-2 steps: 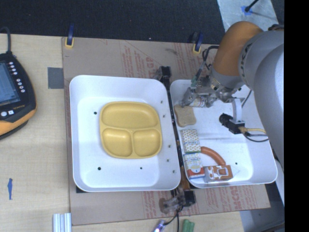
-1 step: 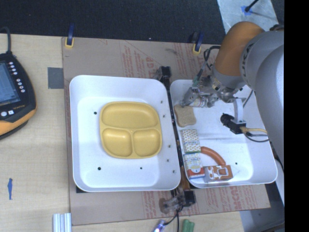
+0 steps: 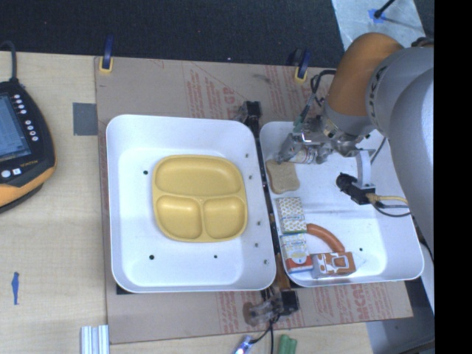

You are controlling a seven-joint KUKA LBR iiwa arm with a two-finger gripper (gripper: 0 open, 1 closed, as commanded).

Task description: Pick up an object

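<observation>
Starting at the left: one orange-edged pendant [image 3: 18,150] rests on the bench, well apart from the work. One left bin [image 3: 125,264] holds one yellow divided tray [image 3: 199,198]. One right bin [image 3: 394,268] holds the candidates: one tan flat piece [image 3: 282,177] near its back-left corner, one patterned packet [image 3: 290,214], one printed carton [image 3: 296,251], one orange curved tube [image 3: 328,236], one small orange-and-white box [image 3: 332,264]. One gripper [image 3: 304,152] hangs just above the tan piece; whether it is apart or together cannot be told. Judged best practice: descend squarely on the tan piece, clear of the bin wall, and verify hold before lifting.
</observation>
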